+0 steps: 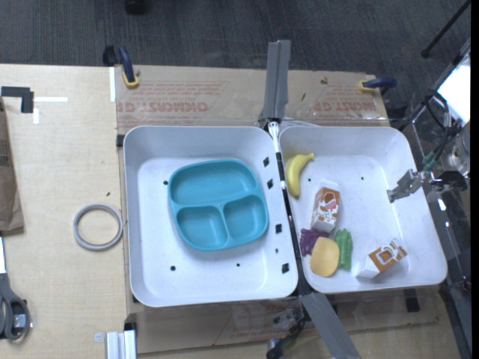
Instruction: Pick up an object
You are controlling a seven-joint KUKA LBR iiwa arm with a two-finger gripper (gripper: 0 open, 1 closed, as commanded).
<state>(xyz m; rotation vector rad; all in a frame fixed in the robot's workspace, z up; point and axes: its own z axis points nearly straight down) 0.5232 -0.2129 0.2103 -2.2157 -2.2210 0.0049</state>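
The gripper (404, 185) sits at three o'clock over the right bin (374, 149); I cannot tell its state. The banana (297, 172) lies at eleven o'clock there, likely light, firm, slightly slick, best taken across its middle. A teal divided plate (218, 204) fills the left bin (142, 223). Wooden bench (56, 155), dark carpet (224, 10).

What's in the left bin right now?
The left bin holds a blue divided tray, lying flat with nothing showing in its three compartments. The bin floor beneath the tray is covered, so anything under it cannot be seen.
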